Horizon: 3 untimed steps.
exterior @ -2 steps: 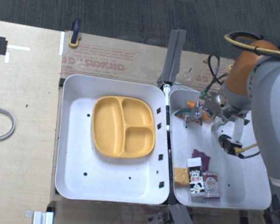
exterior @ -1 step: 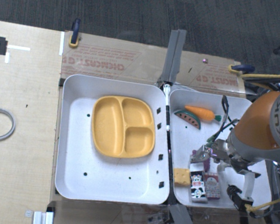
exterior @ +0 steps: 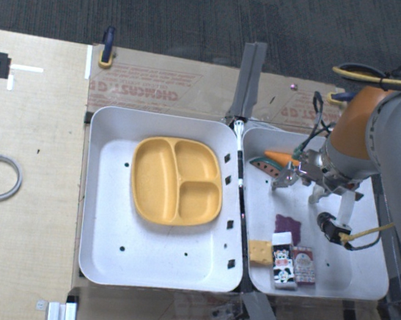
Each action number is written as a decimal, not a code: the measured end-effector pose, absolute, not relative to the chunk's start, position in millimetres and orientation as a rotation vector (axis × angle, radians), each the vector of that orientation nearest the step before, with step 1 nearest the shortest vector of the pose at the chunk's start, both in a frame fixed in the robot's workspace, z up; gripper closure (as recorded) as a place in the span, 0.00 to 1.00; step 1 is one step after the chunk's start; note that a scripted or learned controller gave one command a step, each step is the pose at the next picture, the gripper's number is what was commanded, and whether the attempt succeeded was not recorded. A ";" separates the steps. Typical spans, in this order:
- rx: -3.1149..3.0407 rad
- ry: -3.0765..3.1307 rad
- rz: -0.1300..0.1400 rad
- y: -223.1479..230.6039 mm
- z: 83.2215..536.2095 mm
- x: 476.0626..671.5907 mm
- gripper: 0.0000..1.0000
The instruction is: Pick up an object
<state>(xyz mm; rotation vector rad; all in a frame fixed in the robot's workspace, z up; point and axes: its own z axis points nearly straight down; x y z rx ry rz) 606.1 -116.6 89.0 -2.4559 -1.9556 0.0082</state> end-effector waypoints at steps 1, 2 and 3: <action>-2.284 -2.149 0.006 -125.2 88.7 500.3 0.00; -2.286 -2.142 0.010 -126.4 95.1 499.9 1.00; -2.249 -2.190 0.008 -49.6 188.7 526.1 1.00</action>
